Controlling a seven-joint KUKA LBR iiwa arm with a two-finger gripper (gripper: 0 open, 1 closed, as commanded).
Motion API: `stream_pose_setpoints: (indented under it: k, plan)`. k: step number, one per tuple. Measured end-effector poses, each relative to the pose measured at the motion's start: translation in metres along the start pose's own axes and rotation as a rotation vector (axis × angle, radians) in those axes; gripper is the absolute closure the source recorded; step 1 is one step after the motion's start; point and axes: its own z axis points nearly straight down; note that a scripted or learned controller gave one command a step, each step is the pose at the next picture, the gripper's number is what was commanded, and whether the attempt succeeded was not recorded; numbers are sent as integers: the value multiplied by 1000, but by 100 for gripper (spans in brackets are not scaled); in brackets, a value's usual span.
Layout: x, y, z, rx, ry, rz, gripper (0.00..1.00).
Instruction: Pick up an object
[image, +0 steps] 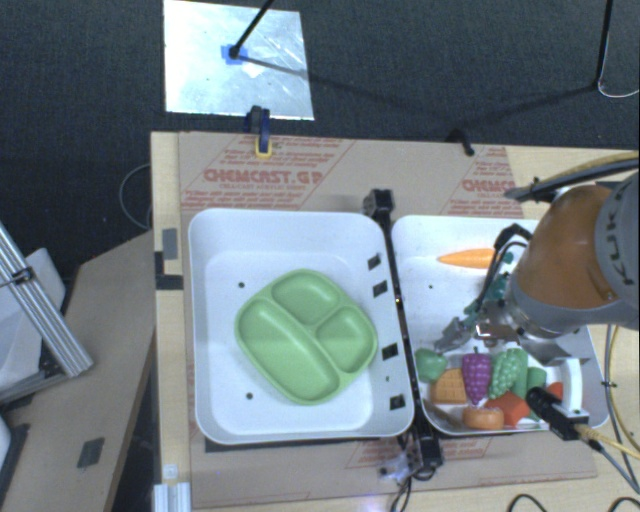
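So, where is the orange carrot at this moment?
The carrot lies in the right bin, near its far edge, apart from the pile of toy food at the near edge. The arm is just to its right.

The bench (330, 165) bears two white bins: left bin (215, 260); right bin (425, 250), side by side.

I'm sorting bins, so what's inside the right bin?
The right bin holds an orange carrot and a toy food pile at its near edge. The arm covers the bin's right part.

Divided plate (305, 335) in left bin (215, 245); toy foods (480, 385) in right bin (420, 245).
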Motion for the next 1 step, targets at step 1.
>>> stream_pose_setpoints:
  k: [1]
  plan:
    - [0, 1, 51, -3, -1, 0, 0]
